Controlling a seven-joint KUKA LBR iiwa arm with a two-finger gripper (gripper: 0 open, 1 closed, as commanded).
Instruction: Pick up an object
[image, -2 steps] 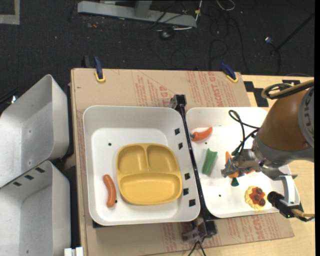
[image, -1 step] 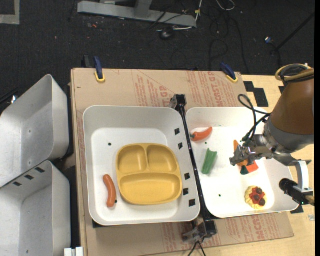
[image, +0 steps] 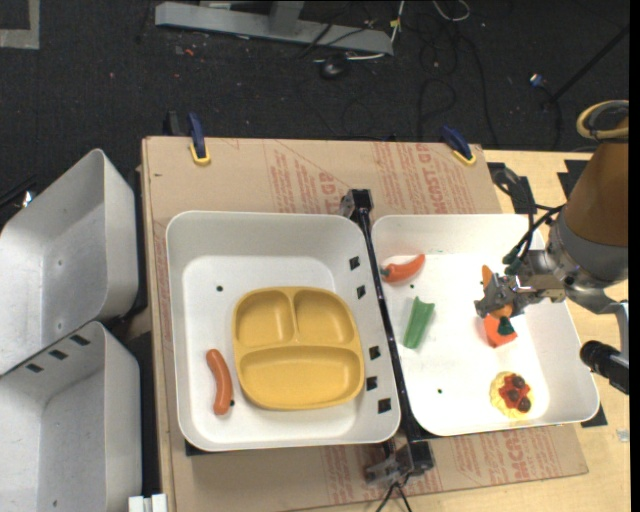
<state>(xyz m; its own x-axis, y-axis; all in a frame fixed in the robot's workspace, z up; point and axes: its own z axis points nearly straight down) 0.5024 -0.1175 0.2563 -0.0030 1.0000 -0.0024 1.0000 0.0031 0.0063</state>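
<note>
Orange and small, a carrot-like toy (image: 501, 332) with a green tip lay in the right bin (image: 455, 405), just below the pincer (image: 497, 300). Whether the pincer was clenched or released could not be told from above. A little way toward the front of that bin sat a yellow pizza-like piece with red spots (image: 512, 393). Farther left lay a green stick (image: 418, 323) and a red chili pepper (image: 404, 268). The left bin (image: 190, 400) on the tabletop (image: 280, 170) held a yellow divided plate (image: 297, 348) with a sausage (image: 219, 381) beside it.
</note>
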